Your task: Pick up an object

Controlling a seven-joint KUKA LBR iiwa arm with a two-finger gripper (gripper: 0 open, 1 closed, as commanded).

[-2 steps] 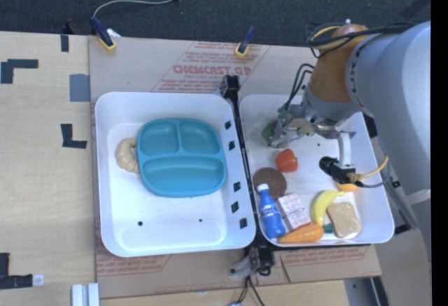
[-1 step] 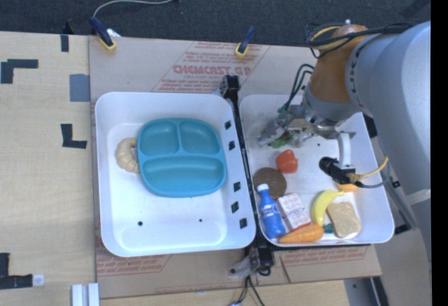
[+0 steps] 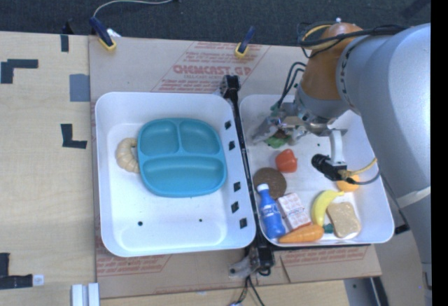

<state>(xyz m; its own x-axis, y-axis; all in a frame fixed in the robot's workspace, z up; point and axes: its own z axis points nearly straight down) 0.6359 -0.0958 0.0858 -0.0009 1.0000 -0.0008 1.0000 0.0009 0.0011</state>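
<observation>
The pincer [image 3: 280, 126] hangs low in the right bin [image 3: 374, 224]; its spread cannot be told. A red tomato [image 3: 285, 160] lies just below it, then a brown disc [image 3: 269, 181], blue bottle [image 3: 270, 212], carrot [image 3: 302, 233] and banana [image 3: 321, 205]. Well left, the left bin [image 3: 115, 227] holds a blue divided plate [image 3: 182, 157].

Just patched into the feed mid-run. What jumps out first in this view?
The big grey arm with its orange band fills the right side, its gripper low over the far end of the right bin. Next is the blue divided plate in the left bin, a beige ring-shaped piece tucked against its left edge. Small items crowd the right bin's near end: a blue bottle, carrot, banana.
</observation>
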